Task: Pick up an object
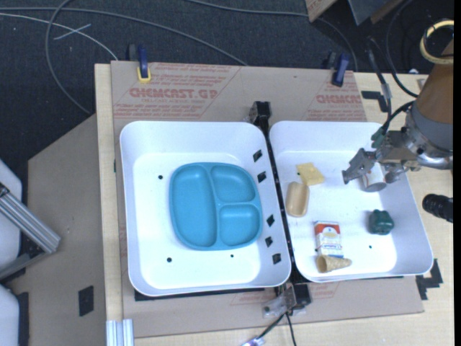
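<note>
The right bin holds several small objects. A tan bread roll lies near its left wall, with a pale yellow cheese wedge just behind it. A red and white carton sits toward the front, and a tan cone-shaped piece touches its near end. A dark green lump rests at the right side. My gripper hangs over the back right part of this bin, right of the cheese wedge and above the green lump. Nothing is visible between its fingers.
The left bin holds a blue divided plate. A black clamp row runs between the bins. Blue clips hold the cardboard at the back. Cables cross the dark floor behind the bench.
</note>
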You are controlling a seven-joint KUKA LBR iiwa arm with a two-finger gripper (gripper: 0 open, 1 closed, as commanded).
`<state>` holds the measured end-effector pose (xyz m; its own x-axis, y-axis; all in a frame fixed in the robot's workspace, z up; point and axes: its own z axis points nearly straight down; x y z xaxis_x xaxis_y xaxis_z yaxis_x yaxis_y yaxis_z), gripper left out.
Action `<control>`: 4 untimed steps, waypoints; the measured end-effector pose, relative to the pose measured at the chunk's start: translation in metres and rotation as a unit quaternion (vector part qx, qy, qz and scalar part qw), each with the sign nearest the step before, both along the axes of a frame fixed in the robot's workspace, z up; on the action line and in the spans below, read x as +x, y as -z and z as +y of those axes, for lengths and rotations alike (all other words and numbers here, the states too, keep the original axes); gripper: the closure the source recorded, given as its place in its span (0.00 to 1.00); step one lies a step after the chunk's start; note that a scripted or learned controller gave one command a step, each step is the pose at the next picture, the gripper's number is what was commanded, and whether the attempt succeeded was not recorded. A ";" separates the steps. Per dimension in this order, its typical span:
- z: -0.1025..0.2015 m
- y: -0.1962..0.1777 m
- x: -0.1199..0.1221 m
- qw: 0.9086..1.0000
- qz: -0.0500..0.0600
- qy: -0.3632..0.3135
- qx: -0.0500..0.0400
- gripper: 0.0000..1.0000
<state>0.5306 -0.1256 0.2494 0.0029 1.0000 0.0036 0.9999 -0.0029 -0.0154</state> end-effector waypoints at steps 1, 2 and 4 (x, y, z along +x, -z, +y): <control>0.000 -0.007 0.002 1.000 -0.007 -0.002 -0.001 0.00; -0.009 0.042 0.000 1.000 -0.005 -0.001 -0.001 0.00; 0.002 0.158 -0.005 1.000 -0.004 -0.001 0.000 0.00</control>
